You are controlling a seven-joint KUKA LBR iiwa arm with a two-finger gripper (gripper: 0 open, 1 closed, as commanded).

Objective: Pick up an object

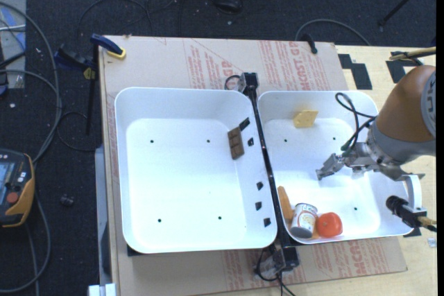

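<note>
My gripper (327, 168): hanging over the middle of the right bin (361, 106), reaching in from the right, with nothing between my fingers that I can see.
My fingers: too small and blurred at this slant for me to tell whether they are apart or together.
Nearest pickings: a tomato (330, 224), a small can (303, 218) and a carrot (284, 202), bunched in the near corner of the right bin, the can lying on its side and touching or nearly touching the tomato.
Tomato: I judge it light, round and smooth, likely to roll or squirt out; I would close across its widest part, straight down.
Can: probably stiff and a little heavier, slick; I would grip across the round body, not the ends.
Carrot: long and thin, close against the dividing wall, so there is little room for a finger on that side.
Yellow piece (304, 118): alone at the far end of the right bin, flat and probably light, with free space all round; the easiest to reach cleanly.
Brown block (236, 144): in the left bin (139, 107), near the divider, well apart from me.
</note>
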